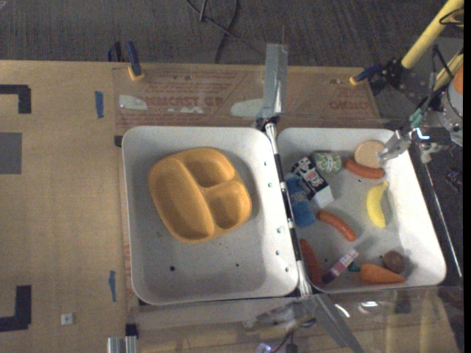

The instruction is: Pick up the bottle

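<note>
Two shallow white bins sit side by side on the tabletop [66, 197]. Left bin [147, 271]: a yellow divided dish [199, 193]. Right bin [423, 234]: the bottle [340, 264], small and lying on its side near the front edge, between a red sausage [310, 262] and a carrot [381, 273]; also a banana [377, 204]. The tool [397, 144] hovers over the right bin's far corner, well apart from the bottle; whether it is open cannot be told.
</note>
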Tool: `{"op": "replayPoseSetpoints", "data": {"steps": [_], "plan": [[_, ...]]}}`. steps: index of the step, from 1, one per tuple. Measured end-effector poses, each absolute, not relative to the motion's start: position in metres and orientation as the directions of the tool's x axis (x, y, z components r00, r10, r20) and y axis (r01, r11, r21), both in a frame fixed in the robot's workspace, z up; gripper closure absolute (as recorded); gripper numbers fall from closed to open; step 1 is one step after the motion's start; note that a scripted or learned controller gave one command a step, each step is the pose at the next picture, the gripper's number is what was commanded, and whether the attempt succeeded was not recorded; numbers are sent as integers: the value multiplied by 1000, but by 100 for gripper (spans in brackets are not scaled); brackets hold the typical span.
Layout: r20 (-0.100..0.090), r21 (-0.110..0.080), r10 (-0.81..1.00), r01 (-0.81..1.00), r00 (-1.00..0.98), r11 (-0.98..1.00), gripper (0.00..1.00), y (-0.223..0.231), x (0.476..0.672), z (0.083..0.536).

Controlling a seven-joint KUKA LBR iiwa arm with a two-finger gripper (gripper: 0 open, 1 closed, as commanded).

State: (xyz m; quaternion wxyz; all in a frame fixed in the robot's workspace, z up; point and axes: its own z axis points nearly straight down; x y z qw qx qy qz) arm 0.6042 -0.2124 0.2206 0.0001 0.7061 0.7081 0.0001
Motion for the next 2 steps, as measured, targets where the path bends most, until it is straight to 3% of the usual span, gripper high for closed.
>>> {"op": "replayPoseSetpoints", "data": {"steps": [1, 2], "plan": [[1, -3, 964, 963, 268, -268, 0, -161, 558, 110], [1, -1, 963, 963, 270, -270, 100, -162, 559, 120]]}}
